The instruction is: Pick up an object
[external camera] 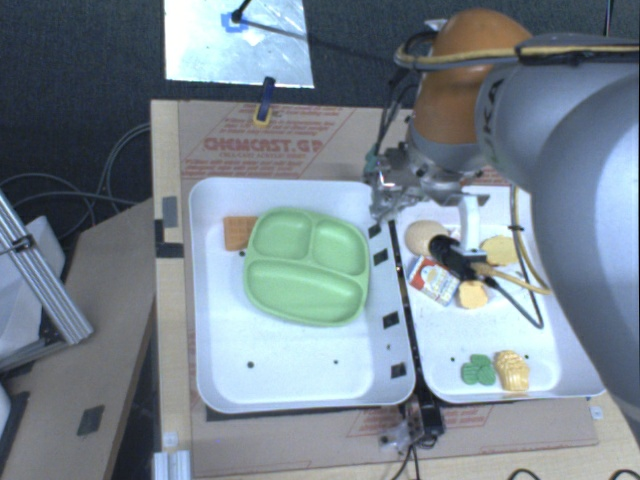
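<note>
My gripper (384,200) hangs over the far end of the divider between the two bins, beneath the orange wrist band. In the right bin (560,368), close to the gripper, lie a beige rounded piece (424,235), a red and white packet (436,281), a yellow piece (500,250) and an orange-yellow piece (473,295). Near that bin's front edge sit a green toy (478,371) and a yellow ridged toy (513,370). I see nothing held by the gripper.
The left bin (290,378) holds a green divided plate (305,266) with a flat orange-brown piece (237,232) at its far left side. The big grey arm covers the right bin's far right part. Cardboard lies under both bins.
</note>
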`<state>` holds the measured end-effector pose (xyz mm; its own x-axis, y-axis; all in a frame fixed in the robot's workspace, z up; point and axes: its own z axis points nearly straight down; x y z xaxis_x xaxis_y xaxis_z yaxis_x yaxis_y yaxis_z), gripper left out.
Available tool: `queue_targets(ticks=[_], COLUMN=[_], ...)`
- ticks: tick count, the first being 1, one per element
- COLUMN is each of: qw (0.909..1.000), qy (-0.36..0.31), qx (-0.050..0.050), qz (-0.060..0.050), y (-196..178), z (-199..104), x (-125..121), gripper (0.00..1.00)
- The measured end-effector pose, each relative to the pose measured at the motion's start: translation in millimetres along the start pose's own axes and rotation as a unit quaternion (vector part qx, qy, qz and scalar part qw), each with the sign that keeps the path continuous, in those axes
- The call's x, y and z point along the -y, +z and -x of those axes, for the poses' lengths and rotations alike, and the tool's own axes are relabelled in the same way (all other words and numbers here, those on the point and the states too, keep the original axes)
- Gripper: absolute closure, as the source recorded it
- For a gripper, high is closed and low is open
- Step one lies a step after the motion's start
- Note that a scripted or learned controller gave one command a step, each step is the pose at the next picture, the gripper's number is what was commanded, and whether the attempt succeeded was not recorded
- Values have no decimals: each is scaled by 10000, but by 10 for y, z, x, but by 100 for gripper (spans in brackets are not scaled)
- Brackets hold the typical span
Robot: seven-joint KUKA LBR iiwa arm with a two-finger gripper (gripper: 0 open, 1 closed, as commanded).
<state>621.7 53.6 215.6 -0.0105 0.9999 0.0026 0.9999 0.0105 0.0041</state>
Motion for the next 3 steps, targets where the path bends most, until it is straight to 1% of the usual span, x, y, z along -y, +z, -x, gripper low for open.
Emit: queue_targets(ticks=[1,2,3], qw=[10000,10000,10000], qy=[23,25,27], qx=[8,14,16], qz=[0,-13,-16], y=[-192,-147,-144], z=[-46,-109,-96], x=[-159,-56,-48], gripper=[100,100,100])
